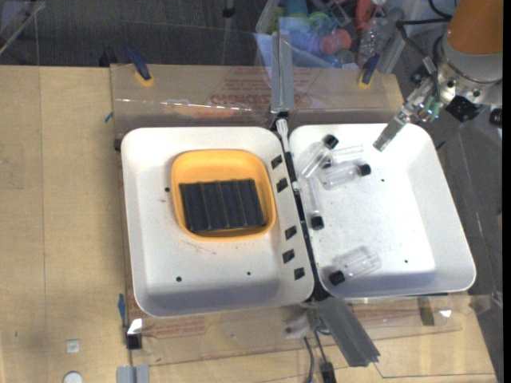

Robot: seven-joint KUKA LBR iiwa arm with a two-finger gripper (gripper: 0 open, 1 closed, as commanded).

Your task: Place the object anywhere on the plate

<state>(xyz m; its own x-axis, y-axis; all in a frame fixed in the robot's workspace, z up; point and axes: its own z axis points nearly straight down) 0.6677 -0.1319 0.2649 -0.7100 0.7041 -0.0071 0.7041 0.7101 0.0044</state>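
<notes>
Clear vial (pixel 353 262), hand (pixel 386 140) above bin (pixel 415 214)

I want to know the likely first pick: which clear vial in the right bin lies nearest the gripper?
The clear vial with its black cap toward the bin's far edge lies nearest the gripper; the others lie farther toward the near edge.

Glossy orange plastic plate (pixel 188 166)

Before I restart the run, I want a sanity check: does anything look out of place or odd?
The clear vials lie tipped over and scattered in the right bin. The yellow plate already bears a dark ridged block.
</notes>
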